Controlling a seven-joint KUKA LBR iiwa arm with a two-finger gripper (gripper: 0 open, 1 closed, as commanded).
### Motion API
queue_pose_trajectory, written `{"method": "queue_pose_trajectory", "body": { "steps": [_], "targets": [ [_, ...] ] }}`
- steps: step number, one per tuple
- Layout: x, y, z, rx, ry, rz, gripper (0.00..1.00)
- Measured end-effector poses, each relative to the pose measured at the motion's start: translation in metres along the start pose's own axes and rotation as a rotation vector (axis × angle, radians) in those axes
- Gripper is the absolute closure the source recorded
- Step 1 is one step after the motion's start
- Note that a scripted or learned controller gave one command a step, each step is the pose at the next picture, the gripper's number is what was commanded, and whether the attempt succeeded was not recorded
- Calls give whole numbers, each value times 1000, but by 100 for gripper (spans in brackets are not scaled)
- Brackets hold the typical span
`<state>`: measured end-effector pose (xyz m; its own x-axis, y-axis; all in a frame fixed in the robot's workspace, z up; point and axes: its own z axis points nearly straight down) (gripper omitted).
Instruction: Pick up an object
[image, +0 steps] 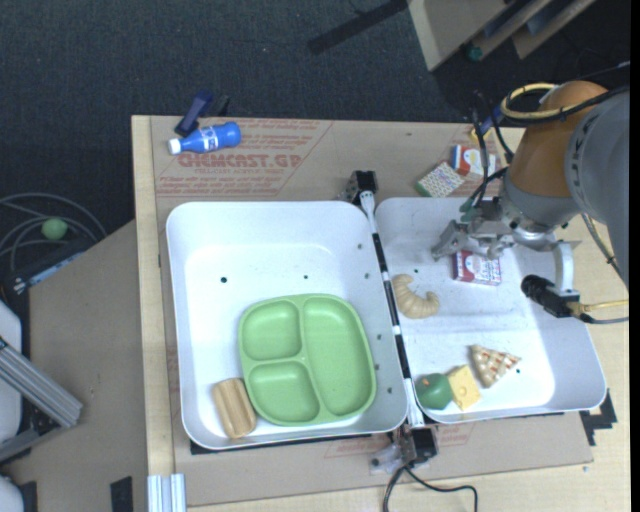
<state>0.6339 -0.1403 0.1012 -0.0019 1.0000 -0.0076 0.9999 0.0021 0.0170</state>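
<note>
Over the right bin's (575, 385) far half, the gripper (478, 238) hangs above a red-and-white packet (478, 268); whether it grips is unclear. Bare floor separates the packet from the croissant (414, 297) and near-edge toys (466, 378).

Lighting even and fairly bright, from overhead. White bins (200, 300) read near blown-out, little surface detail; mild glare on the green divided plate (305, 355). Soft, short shadows under the arm (560, 150) and along the bin walls. Dark floor beyond the desk (160, 480) goes murky. Overall slightly soft, grainy, low resolution; small print on the cardboard hardly legible.
</note>
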Motion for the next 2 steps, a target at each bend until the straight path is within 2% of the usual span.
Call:
{"method": "queue_pose_trajectory", "body": {
  "steps": [1,2],
  "targets": [
    [0,1,-10,-3,-1,0,100],
    [0,1,-10,-2,-1,0,0]
  ]
}}
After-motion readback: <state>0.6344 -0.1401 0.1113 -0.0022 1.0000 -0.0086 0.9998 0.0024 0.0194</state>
